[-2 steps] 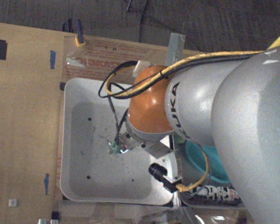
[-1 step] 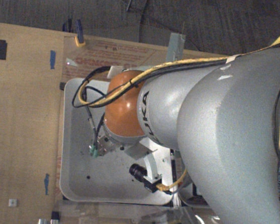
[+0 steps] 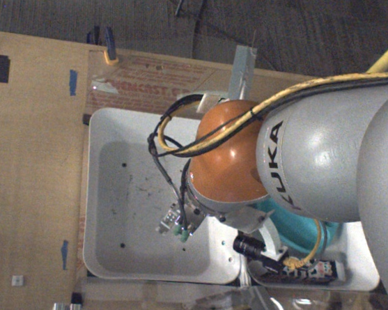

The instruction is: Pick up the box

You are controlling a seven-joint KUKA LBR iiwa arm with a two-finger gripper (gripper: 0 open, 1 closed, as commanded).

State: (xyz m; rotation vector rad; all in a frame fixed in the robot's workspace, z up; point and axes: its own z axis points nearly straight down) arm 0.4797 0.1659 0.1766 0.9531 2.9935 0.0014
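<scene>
Camera view: looks down at a slant on the bench (image 3: 24, 165); the grey arm (image 3: 321, 145) reaches in from the right and covers much of the scene.
Arm: the orange band (image 3: 226, 151) sits over the seam between the two bins, with yellow and black cables (image 3: 171, 144) looped beside it.
Gripper: the gripper (image 3: 177, 226) hangs low over the right-hand part of the left bin (image 3: 97, 174), close to its floor. At this size it cannot be told whether it is spread or pressed together, and nothing can be seen held in it.
Left bin: the visible floor shows some dark specks.
Right bin: the right bin (image 3: 368, 277) is mostly hidden by the arm. A teal object (image 3: 301, 227) and a black pen-like item (image 3: 256, 250) peek out from under it.
Box: nothing in sight reads plainly as a box. The teal object may be it, but its shape is too covered to say.
Step in hand: likely the reach or descent, with no grasp yet made.
Next move: judged from this, the gripper needs to be brought over the box itself, probably in the right bin, before any closing and lifting.
</scene>
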